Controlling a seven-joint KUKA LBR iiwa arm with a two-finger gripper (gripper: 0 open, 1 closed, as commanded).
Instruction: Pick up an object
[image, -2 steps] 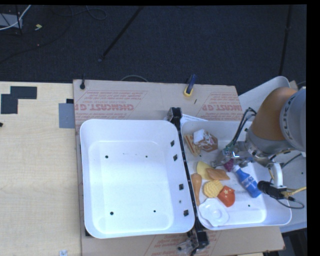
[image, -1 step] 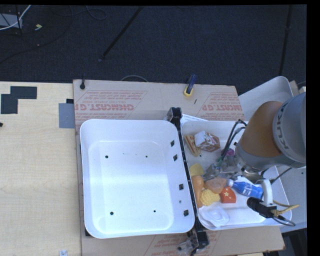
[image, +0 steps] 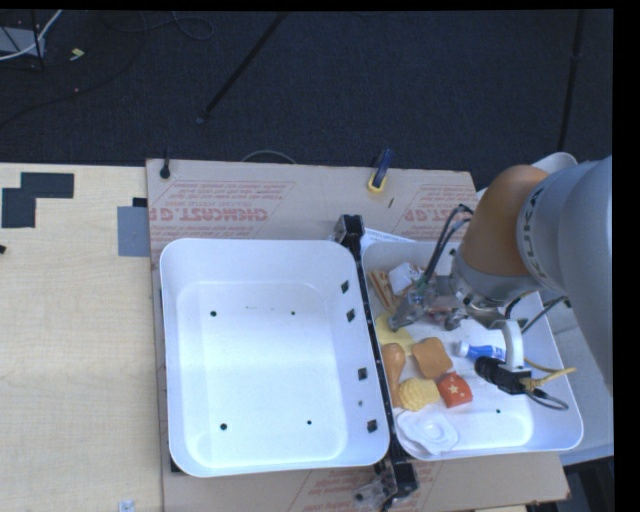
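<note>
Two shallow white plastic bins (image: 262, 262); grey two-finger gripper (image: 428, 303) hung over the three-o'clock one, pincer state unclear, small red block (image: 455, 390) at five o'clock

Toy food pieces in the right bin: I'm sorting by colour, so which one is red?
The red block with a yellow mark on top, beside the pale yellow piece and just below the orange-brown piece.

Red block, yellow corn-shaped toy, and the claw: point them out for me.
red block (image: 455, 390), camera view, top face.
yellow corn-shaped toy (image: 418, 394), camera view, middle of its body.
claw (image: 408, 316), camera view, between its fingertips.
</note>
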